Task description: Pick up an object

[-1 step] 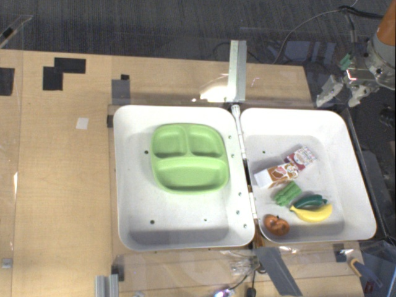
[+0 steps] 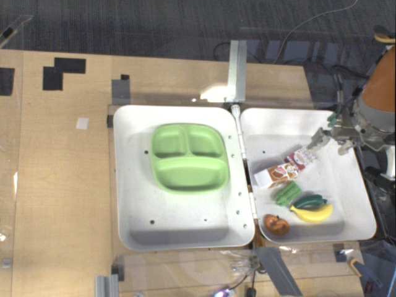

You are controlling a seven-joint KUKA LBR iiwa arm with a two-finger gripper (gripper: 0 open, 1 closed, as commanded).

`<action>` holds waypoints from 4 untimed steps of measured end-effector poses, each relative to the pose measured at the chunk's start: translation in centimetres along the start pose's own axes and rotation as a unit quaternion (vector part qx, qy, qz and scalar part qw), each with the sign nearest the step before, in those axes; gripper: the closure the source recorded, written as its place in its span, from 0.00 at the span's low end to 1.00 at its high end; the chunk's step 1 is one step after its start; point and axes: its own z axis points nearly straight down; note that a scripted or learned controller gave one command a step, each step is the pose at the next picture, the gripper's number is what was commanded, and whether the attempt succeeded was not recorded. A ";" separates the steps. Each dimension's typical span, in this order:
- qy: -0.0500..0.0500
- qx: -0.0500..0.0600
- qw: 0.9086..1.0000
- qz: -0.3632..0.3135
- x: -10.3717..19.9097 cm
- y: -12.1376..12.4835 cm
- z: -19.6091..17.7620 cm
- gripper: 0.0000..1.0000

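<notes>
- Light wood bench (image 2: 62, 166), dark carpet behind, two shallow white bins side by side.
- Left white bin (image 2: 133, 221): holds one green plastic divided tray (image 2: 189, 157), nothing else visible.
- Right white bin (image 2: 359, 218): small printed snack packet (image 2: 286, 171) mid-bin, green leafy veg toy (image 2: 287, 193) just below it, yellow toy banana (image 2: 312, 212) w/ dark green piece (image 2: 309, 201) touching its top, red-brown round fruit (image 2: 276, 224) at near-left corner.
- Grey arm's two-finger gripper (image 2: 323, 138) sits over right bin's upper right, tip near the packet's top end. Can't tell how far it's open; nothing visibly held.
- Progress: pick not done, all items lie on the bin floor. Packet looks like the likely target; left to do: descend, close, lift.
</notes>
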 end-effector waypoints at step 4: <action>0.000 -0.001 0.983 -0.184 9.1 -9.6 7.6 0.00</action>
